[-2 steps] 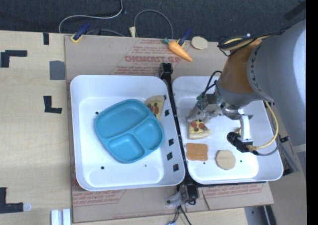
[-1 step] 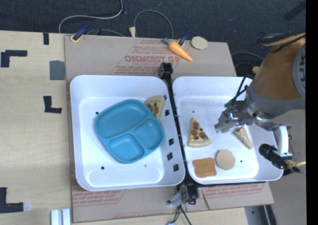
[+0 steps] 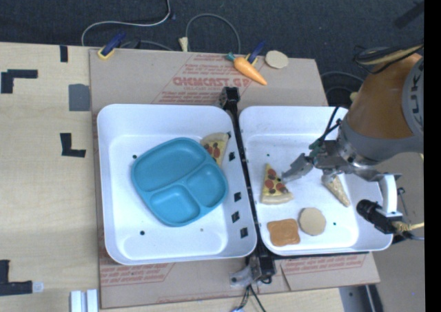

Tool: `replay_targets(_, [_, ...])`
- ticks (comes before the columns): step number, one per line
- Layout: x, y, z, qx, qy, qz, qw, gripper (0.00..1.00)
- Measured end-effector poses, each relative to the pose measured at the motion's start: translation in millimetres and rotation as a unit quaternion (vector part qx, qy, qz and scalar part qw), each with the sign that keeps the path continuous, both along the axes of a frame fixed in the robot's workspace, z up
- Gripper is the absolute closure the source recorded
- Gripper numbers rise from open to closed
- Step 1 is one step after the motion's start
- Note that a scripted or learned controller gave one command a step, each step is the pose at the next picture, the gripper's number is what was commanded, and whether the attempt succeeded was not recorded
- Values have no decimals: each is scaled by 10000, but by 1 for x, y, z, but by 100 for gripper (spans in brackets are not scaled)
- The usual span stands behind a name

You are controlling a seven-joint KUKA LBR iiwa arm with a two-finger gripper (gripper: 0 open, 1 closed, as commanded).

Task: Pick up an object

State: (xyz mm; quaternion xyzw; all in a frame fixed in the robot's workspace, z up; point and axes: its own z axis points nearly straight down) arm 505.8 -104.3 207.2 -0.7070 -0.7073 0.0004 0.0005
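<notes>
The gripper [image 3: 289, 173] hangs low in the right bin [image 3: 296, 121], fingertips just beside the pizza slice [image 3: 274, 185] lying flat on the floor; how wide it's open I can't tell, and nothing seems held. That slice looks light, rigid and thin; I'd pinch across its crust edge.

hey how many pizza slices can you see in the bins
2. One pizza slice lies in the right bin, near the divider, just left of the gripper. The other slice is in the left bin, partly tucked behind the blue tray; that tray could hide more.
</notes>
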Motion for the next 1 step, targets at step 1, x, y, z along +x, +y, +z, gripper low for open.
replay_targets(1, [58,28,-20,4,-5,26,10000,0])
